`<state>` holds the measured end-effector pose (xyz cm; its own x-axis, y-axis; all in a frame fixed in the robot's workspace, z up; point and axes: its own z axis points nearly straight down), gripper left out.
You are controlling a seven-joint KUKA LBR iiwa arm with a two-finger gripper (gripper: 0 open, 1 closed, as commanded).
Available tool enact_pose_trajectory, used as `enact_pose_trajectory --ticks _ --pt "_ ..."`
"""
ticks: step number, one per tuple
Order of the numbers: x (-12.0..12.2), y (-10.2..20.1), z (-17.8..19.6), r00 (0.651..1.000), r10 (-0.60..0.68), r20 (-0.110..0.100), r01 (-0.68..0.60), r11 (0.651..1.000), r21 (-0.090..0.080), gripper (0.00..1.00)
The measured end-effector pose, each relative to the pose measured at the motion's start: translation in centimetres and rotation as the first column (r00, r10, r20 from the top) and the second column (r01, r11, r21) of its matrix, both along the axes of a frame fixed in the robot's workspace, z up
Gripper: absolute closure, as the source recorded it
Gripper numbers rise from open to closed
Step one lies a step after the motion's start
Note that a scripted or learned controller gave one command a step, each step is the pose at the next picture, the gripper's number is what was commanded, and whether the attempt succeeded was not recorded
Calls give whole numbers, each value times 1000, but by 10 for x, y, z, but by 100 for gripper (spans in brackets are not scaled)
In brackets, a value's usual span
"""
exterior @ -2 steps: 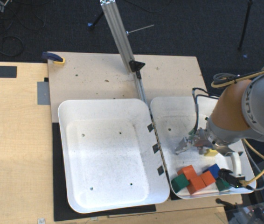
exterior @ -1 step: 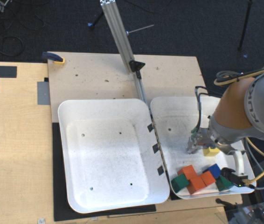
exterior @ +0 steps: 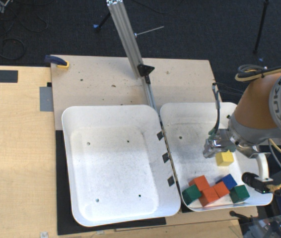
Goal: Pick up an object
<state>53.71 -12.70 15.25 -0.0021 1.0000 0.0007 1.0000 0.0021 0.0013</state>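
A: Where does the tool [exterior: 215,147] stand, and what lies nearest it?

B: It hangs over the right bin [exterior: 190,118], below the grey arm [exterior: 259,108] with its orange band. A yellow block [exterior: 225,157] sits just beside its tip, toward the near rim; whether they touch cannot be told.

A: Is the tool wide, narrow, or holding something?

B: That cannot be told; the tip is small and blurred.

A: And the other objects?

B: Nearer the bin's front rim than the tool lies a cluster: two orange blocks [exterior: 205,189], a blue block [exterior: 229,181], and two green blocks [exterior: 192,194], close together. The left bin [exterior: 110,167] lies well apart from the tool, across the divider, on the bench [exterior: 101,83].
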Motion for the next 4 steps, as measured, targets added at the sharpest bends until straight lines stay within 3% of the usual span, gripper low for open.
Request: enact_pose_trajectory --ticks 2,4 --pt "-3 2 122 1000 -1 3 1 1000 -2 100" --pt "10 95 116 1000 1 -5 -1 1000 1 100"
